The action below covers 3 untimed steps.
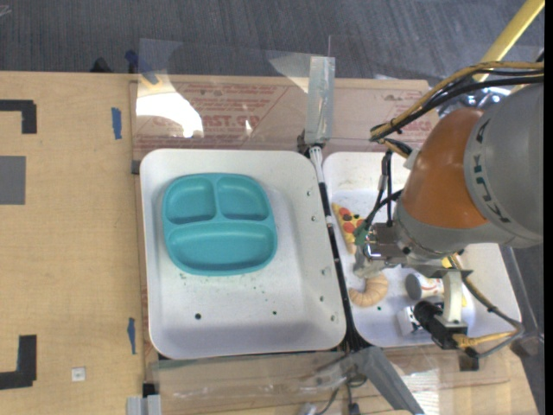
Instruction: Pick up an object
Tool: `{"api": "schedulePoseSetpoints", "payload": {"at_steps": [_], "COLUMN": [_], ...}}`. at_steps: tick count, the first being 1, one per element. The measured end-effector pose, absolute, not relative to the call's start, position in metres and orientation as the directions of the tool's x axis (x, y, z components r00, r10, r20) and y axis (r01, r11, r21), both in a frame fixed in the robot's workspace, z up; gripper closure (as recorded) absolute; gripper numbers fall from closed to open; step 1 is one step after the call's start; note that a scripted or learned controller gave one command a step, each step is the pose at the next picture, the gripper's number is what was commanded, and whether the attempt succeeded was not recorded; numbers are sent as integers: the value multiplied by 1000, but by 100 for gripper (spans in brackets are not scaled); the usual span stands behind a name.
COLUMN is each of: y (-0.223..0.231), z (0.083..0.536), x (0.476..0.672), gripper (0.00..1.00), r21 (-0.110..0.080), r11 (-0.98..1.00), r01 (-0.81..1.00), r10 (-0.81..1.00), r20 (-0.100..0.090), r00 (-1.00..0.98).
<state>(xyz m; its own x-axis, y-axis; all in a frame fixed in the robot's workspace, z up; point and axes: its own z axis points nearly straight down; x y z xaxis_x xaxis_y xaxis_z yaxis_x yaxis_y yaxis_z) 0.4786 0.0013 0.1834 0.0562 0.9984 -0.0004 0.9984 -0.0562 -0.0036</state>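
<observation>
place: robot lab | cues: plywood bench (60,232), taped markers, two white bins (294,318), grey carpet

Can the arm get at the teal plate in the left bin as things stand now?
Probably yes: the teal plate lies uncovered in the left bin, nothing on it. The arm hangs over the right bin.

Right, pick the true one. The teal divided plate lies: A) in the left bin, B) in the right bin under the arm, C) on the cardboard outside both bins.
A: the teal divided plate lies flat in the left bin, apart from the arm.
</observation>
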Motion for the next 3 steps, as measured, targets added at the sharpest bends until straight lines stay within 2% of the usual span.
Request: {"api": "schedulePoseSetpoints", "payload": {"at_steps": [1, 2, 3], "y": [22, 27, 62], "z": [183, 183, 213], "x": [479, 478, 479], "gripper": [100, 100, 100], "r21": [-3, -2, -3], "r11": [-549, -930, -542], "r01": [836, 367, 840], "r10": [836, 367, 840], "r20": [-2, -4, -1], "r00": [549, 930, 542]}}
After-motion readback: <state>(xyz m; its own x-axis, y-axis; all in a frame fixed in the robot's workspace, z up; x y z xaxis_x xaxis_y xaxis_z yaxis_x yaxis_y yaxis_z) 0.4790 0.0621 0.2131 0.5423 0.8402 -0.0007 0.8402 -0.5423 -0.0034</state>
